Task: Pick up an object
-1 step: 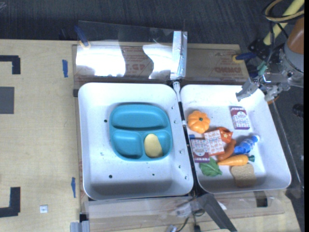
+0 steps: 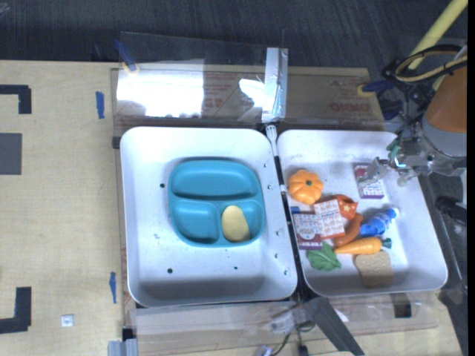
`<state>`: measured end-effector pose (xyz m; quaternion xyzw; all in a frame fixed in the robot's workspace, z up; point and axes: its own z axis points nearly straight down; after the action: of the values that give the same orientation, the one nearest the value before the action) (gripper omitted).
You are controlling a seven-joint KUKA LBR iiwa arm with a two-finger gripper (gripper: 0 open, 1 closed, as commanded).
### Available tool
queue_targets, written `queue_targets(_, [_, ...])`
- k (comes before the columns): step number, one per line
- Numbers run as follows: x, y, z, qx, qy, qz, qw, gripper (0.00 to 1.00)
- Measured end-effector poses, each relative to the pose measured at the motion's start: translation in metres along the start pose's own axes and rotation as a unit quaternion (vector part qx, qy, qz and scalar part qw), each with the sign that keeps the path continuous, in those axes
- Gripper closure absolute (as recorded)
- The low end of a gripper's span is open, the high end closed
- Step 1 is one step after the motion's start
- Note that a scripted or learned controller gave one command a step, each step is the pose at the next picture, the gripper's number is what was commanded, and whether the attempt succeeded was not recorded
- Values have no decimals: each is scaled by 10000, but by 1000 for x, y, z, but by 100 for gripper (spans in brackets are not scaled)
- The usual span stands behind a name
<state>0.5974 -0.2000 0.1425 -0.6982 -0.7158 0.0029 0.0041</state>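
Several small toys crowd the right bin (image 2: 423, 221); I judge the orange pumpkin (image 2: 305, 186) at its left side light, stiff and smooth, best pinched across its ribbed middle. The printed packets (image 2: 319, 221) beside it carry writing too small to read. The claw (image 2: 397, 162) hangs over the far right corner; I cannot tell its spread.

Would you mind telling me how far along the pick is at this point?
Nothing looks picked yet. The gripper sits over the right bin, near its far edge; I can't tell what it has. The pumpkin, carrot and yellow object in the blue tray all lie at rest.
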Motion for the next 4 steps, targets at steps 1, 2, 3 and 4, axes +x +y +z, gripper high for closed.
queue_targets(1, [12,-22,55,-81,-17,125,9999,0])
queue_targets(2, [-11,-7,-45,-87,-31,-780,9969,0])
queue_targets(3, [-9,-5,45,-86,15,-811,9967,0])
queue_targets(4, [22,-31,54,-43,0,90,10000,0])
